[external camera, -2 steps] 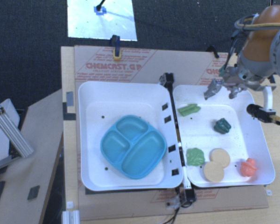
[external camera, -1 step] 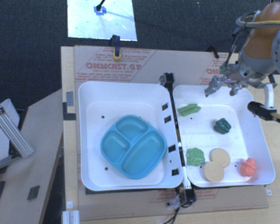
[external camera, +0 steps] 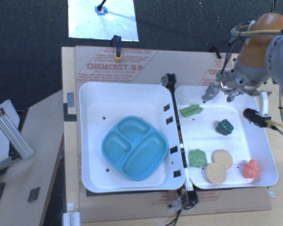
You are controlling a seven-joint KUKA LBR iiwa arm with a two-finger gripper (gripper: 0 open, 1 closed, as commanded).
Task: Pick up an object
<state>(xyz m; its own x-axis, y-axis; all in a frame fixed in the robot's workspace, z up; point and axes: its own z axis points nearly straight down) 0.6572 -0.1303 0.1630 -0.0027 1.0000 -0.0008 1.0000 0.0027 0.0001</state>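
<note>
Camera view from above, nearest items first: right bin (external camera: 264, 147) holds an orange toy (external camera: 250, 168), two tan discs (external camera: 219, 165) and a light green piece (external camera: 197, 157) at its near edge, w/ a dark green piece (external camera: 224, 126) mid-bin and a green strip (external camera: 190, 110) by the far wall. Left bin (external camera: 92, 126) holds a blue divided plate (external camera: 134, 147). Farthest, gripper (external camera: 220, 93) hangs over the right bin's far rim, fingers spread apart, nothing between them.

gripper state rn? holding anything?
Gripper: open, holding nothing; it hangs over the far edge of the right bin, above and to the right of the light green piece.
</note>
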